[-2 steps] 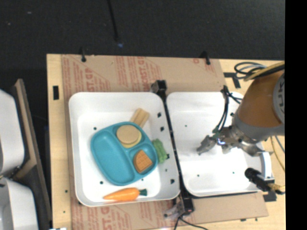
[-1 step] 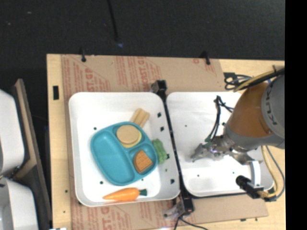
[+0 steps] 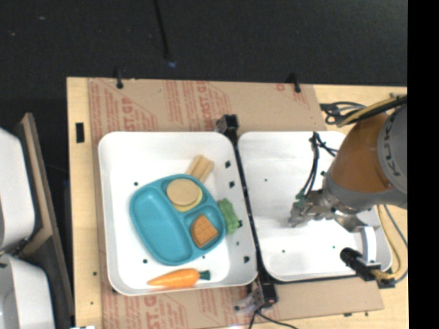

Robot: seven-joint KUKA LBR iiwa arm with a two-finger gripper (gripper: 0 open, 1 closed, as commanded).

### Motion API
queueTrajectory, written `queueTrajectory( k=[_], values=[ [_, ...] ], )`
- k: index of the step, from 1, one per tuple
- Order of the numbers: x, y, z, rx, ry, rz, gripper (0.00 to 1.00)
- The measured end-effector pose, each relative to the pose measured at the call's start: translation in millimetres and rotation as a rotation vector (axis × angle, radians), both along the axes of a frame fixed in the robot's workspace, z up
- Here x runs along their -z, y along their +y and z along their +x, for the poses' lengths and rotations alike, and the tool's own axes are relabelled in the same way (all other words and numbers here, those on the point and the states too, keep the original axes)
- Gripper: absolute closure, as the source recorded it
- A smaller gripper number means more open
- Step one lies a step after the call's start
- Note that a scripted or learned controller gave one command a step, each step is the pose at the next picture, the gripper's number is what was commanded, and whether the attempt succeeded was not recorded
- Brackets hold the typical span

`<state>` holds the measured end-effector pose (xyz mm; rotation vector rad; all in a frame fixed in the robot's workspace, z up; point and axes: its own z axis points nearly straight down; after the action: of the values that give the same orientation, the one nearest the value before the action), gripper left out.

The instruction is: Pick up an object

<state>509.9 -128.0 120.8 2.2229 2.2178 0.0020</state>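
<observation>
One arm bends low, and we see its gripper [image 3: 299, 214] over the right bin [image 3: 274, 163]. We cannot tell its state. The left bin [image 3: 123, 156] holds a smooth blue tray [image 3: 161, 228].

The counter [image 3: 82, 204] is a pale wooden board with a sheet of brown printed cardboard [image 3: 164, 105] lying flat on it. Two shallow white bins sit side by side on the cardboard, touching along a black divider: the right bin [image 3: 274, 156] directly under the gripper [image 3: 300, 214], the left bin [image 3: 116, 184] well off to the gripper's left.
</observation>
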Motion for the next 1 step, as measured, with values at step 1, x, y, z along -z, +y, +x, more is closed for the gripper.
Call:
queueTrajectory(
  k=[1],
  values=[
    [-59.7, 6.8, 0.0, -0.003, -0.004, -0.001, 1.0]
  ],
)
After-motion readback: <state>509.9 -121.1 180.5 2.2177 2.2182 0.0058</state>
